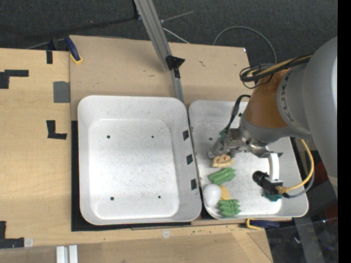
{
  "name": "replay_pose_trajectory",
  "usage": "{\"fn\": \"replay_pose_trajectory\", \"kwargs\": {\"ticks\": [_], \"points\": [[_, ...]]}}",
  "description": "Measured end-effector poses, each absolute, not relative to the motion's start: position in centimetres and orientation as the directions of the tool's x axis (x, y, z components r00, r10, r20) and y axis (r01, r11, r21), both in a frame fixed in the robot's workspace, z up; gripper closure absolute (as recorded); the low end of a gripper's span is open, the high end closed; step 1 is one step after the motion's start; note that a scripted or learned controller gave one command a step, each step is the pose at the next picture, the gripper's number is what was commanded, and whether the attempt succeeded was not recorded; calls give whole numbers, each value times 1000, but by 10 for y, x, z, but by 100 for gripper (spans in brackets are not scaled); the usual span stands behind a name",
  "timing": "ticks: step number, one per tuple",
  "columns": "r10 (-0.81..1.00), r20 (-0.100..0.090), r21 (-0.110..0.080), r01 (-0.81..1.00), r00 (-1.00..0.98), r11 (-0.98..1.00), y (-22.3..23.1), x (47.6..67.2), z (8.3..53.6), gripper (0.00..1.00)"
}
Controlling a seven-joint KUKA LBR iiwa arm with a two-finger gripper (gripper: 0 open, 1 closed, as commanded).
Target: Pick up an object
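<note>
The arm reaches into the right bin from the right, and its jaws are low, just above a small tan object with an uneven, flat shape – it looks like a cracker or a piece of bread. Whether the jaws are open or closed, I cannot tell. Near this object lies a green ribbed piece, and lower, by the front rim, a white egg-like ball and a second green piece. The left bin stands beside on the desk.
</note>
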State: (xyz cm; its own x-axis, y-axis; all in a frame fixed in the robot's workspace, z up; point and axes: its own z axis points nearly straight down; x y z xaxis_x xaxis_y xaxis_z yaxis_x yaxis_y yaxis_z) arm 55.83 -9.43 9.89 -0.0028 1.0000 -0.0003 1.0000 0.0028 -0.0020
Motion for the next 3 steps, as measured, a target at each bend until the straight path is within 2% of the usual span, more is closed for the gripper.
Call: {"fn": "replay_pose_trajectory", "kwargs": {"ticks": [1, 3], "points": [[1000, -1, 3, 1000, -1, 1, -103, 563, 149, 100], [1000, -1, 5, 1000, -2, 2, -102, 560, 263, 100]]}}
